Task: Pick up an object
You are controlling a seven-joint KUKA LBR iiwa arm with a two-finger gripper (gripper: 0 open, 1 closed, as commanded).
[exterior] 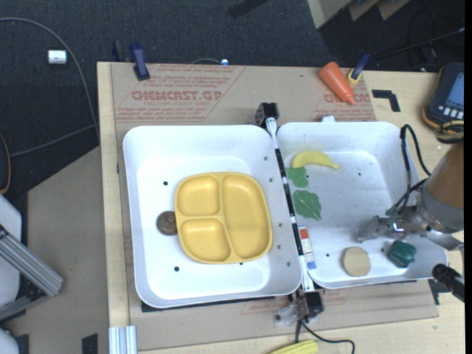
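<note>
White bins (147, 271) — yellow tray (221, 217), yellow banana (316, 160), green leaves (306, 204), tan disc (357, 261).

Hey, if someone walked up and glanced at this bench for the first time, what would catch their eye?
Probably the yellow divided plate, sitting in the middle of the left bin. Next, the grey arm's hand low over the right bin, near a dark green object and a tan round piece.

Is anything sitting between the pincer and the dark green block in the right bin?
Nothing visible is. The pincer hangs over bare floor of the right bin, and the dark green block lies just below and right of it, with open white floor between them. The tan disc sits off to the block's left, clear of that path.
</note>
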